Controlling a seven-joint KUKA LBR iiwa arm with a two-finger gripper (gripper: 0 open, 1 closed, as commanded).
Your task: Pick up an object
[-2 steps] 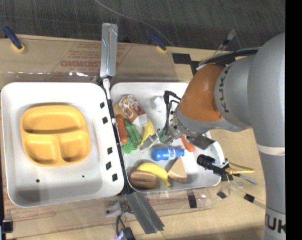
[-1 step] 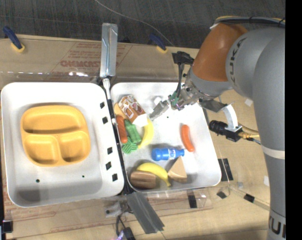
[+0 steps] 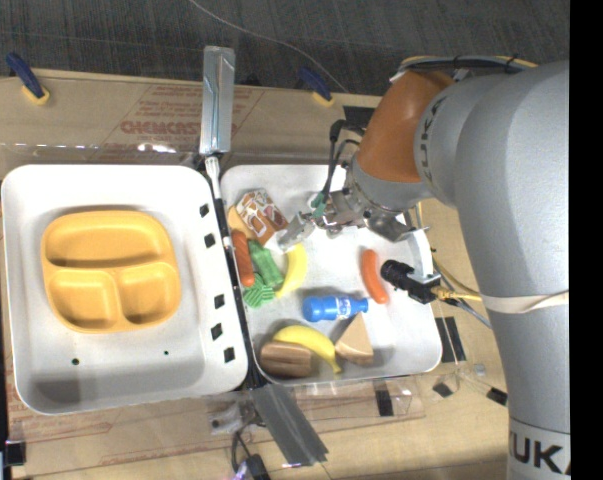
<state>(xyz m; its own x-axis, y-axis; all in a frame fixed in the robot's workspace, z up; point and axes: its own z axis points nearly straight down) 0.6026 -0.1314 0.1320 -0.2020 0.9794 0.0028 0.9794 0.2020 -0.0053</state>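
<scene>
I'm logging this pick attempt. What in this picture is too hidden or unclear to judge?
- Pincer: too small and blurred in the camera view to read.
- Right bin: its upper right is covered by the arm.
- Bread: partly under the banana.

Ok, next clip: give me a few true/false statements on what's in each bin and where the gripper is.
1. The yellow divided tray lies in the left bin. True.
2. The blue bottle lies in the left bin. False: it lies in the right bin.
3. The gripper is over the right bin. True.
4. The orange carrot sits on the yellow tray. False: it lies on the right bin's floor.
</scene>
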